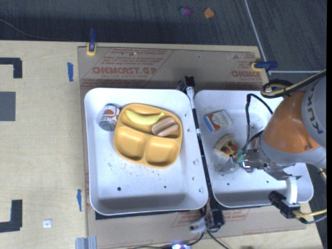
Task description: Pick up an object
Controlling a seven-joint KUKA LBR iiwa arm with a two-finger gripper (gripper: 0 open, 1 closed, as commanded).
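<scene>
Grey gripper [232, 165], whose grip cannot be told, is seen low in the right bin [306, 188] just below a small sandwich toy [226, 146], with a little carton [218, 121] nearer the far edge, while a yellow tray [148, 149] is seen in the left bin [104, 185].

- In your left bin [98, 191] sits a yellow divided tray [140, 147] holding a banana [139, 118] and a hot dog [165, 127]; a can [108, 117] touches its rim.
- In your right bin [249, 196], the gripper [232, 163] hovers beside a sandwich-like toy [226, 146], near a small carton [218, 120].
</scene>
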